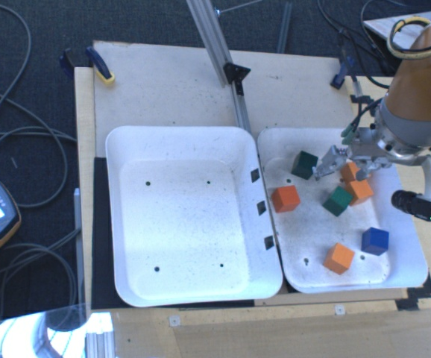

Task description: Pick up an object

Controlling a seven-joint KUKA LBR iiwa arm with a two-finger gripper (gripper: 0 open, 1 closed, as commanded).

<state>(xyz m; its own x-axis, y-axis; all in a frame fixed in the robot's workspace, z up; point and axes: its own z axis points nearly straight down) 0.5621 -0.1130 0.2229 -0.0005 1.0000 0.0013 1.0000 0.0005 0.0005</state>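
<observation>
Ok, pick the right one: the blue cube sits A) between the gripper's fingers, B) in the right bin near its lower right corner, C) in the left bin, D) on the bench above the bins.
B: the blue cube lies in the right bin near its lower right corner, beside an orange cube, well below the gripper.

Bulky rounded arm, with a broad orange band above a grey wrist. Below the wrist, a cluster of grey metal parts with thin dark cables looping on the left. Pale metallic gripper at the tip. Glossy sheen on the orange shell.
</observation>
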